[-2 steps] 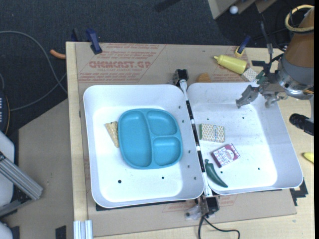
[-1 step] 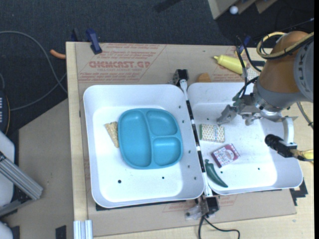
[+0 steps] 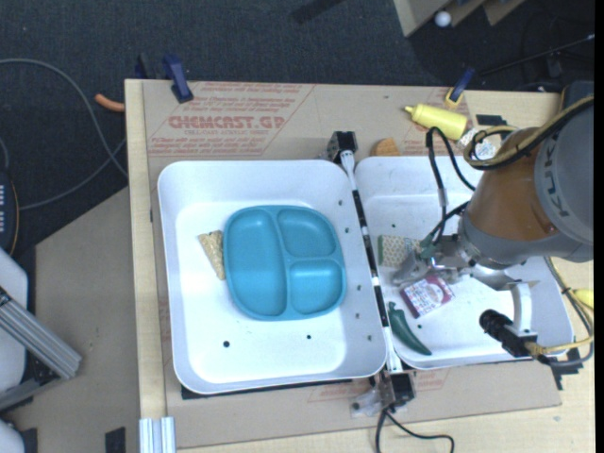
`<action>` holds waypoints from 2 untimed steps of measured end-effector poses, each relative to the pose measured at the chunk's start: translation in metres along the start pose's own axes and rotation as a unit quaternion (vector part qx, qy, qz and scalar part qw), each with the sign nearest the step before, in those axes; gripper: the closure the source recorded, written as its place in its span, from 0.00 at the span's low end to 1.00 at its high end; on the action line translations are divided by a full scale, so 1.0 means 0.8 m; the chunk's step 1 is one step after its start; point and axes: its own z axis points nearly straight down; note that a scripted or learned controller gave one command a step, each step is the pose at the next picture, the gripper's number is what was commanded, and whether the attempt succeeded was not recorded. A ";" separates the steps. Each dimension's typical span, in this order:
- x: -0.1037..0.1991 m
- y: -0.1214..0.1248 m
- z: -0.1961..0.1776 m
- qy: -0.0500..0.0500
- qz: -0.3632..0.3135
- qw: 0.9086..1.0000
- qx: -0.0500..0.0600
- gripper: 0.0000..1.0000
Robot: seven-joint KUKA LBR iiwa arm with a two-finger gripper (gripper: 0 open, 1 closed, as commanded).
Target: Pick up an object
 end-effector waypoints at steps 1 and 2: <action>-0.029 0.040 -0.001 -0.001 0.000 1.000 -0.001 0.00; -0.020 -0.023 0.000 0.000 0.000 1.000 0.001 0.00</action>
